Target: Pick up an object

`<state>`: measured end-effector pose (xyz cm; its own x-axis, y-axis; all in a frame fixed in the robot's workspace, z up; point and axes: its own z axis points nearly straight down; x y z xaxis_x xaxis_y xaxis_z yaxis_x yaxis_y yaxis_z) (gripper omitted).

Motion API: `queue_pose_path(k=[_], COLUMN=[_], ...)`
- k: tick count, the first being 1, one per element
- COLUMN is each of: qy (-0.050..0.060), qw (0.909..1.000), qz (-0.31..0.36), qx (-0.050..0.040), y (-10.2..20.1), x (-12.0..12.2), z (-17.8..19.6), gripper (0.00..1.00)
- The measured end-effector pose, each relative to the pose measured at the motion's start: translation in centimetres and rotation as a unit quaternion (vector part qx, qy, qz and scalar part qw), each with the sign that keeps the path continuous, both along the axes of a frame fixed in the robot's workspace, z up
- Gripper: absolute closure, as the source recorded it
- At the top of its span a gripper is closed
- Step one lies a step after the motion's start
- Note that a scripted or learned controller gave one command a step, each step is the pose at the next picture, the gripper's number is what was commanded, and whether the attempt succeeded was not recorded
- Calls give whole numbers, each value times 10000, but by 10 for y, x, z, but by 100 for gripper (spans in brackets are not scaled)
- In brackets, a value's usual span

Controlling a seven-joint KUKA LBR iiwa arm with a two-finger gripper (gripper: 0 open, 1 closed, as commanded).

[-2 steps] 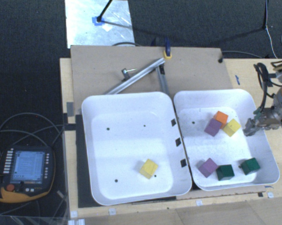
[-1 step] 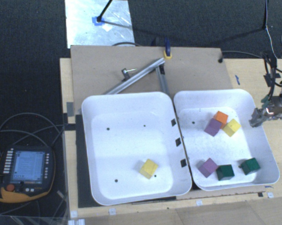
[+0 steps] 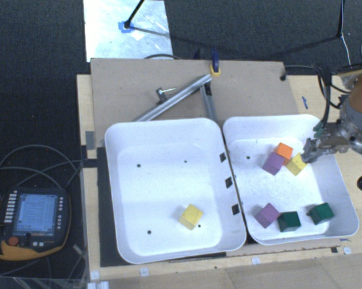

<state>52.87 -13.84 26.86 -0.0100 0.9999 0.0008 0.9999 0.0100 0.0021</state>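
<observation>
The gripper (image 3: 310,152) hung over the right bin (image 3: 337,192) at its three o'clock edge, its tip just beside a yellow block (image 3: 296,165). Whether it gripped anything could not be told. At ten o'clock from that block, touching it, sat an orange block (image 3: 284,150) and a purple block (image 3: 274,163).

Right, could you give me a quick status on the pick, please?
Gripper low in right bin, beside yellow block. Nothing visibly held. Orange block and purple block crowd it.

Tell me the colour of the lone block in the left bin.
Yellow: the small yellow cube sits in the left white bin, seen in the camera view.
</observation>
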Motion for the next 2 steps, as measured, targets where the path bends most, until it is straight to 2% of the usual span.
queue_pose_path(k=[1,2], qy=[2,8], qw=[10000,10000], qz=[4,0], qx=[5,5], y=[54,104], x=[2,-17], z=[-1,-5], gripper=[100,100])
